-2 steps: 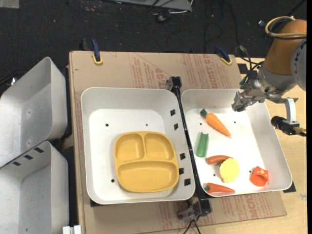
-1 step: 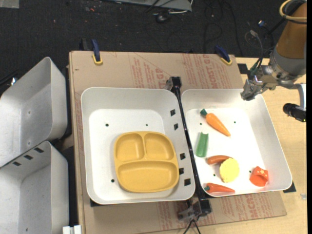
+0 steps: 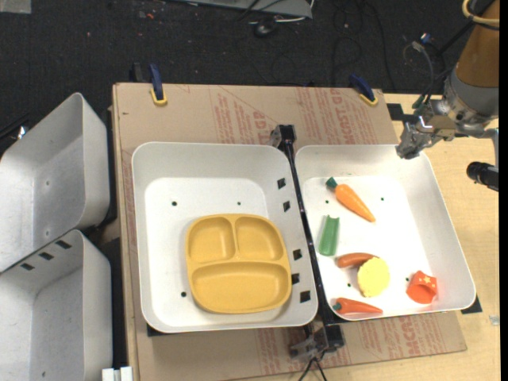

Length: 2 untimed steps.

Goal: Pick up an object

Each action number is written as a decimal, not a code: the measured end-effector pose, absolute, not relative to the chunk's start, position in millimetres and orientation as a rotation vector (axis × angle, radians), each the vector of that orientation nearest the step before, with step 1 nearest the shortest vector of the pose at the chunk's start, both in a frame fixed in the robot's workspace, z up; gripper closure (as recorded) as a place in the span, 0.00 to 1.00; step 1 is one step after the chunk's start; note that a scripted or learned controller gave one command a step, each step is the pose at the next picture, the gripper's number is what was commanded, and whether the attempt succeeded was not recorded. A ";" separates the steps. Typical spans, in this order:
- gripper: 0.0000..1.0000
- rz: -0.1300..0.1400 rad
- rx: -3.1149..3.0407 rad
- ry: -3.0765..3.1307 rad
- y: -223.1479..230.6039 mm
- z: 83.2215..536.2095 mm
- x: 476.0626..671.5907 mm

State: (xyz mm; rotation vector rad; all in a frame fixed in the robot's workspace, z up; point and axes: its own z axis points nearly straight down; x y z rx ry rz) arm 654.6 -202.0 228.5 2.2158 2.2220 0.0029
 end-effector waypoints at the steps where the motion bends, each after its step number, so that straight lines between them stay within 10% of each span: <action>1: 1.00 0.001 2.214 2.229 -142.9 237.5 647.1; 2: 1.00 0.000 2.216 2.229 -98.3 235.8 635.2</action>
